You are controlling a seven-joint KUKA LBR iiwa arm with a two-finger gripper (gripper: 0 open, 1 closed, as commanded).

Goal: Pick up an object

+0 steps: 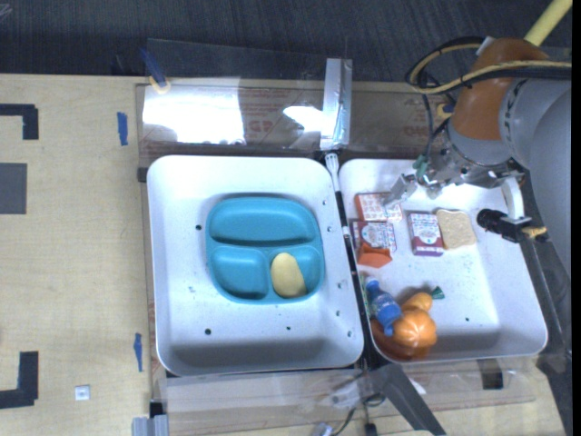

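pincer [406,187] hangs over right bin's [517,321] back-left, can't tell its state | 2 red cartons [375,222] crowd right below, third carton [424,232] and bread slice [456,228] beside | bottle [382,304], orange pumpkin [415,329] up front | left bin: blue tray [263,245] with yellow lemon [288,274]

One fixed overhead camera looks slantwise down on both bins [182,352].

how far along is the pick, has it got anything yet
Done: the gripper is down at the far edge of the right bin, beside the cartons. In hand: nothing visible between its fingers. Left: grasp and lift; the cartons, bread and orange lie in the bin.
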